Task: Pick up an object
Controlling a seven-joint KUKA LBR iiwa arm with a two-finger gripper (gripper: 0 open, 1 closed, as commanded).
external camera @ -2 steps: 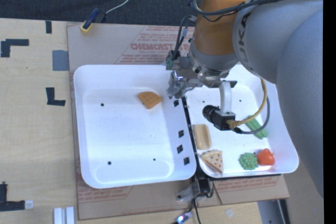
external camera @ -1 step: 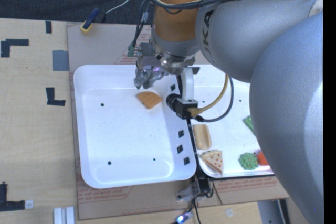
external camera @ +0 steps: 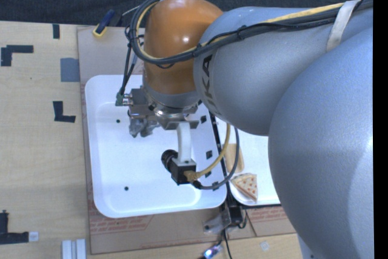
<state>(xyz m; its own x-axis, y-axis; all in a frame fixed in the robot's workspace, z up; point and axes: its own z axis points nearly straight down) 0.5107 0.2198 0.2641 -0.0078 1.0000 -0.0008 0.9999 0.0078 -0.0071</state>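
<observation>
1. Camera view: a pale wooden bench [external camera: 36,148] dotted with black tape marks [external camera: 59,112] carries two shallow white bins, backed by dark cloth; a small blue-and-yellow thing [external camera: 103,23] lies on the bench near the far edge.
2. The grey arm [external camera: 303,106] sweeps in from the right, and its orange band [external camera: 176,27] stands above the left bin [external camera: 103,161].
3. The gripper [external camera: 143,128] hangs low over the far part of that bin; whether the claw is wide, narrow or holding anything cannot be told from this angle.
4. The one clear candidate for picking, a tan wedge [external camera: 245,186], lies in the right bin [external camera: 256,158] near its left wall, partly covered by the arm and well apart from the gripper.
5. Judged from this, the task is at the search-and-approach step, with no grasp shown.
6. The next move likely calls for shifting right across the bin walls, centring over the wedge, then descending squarely; its flat shape could make it slip.
</observation>
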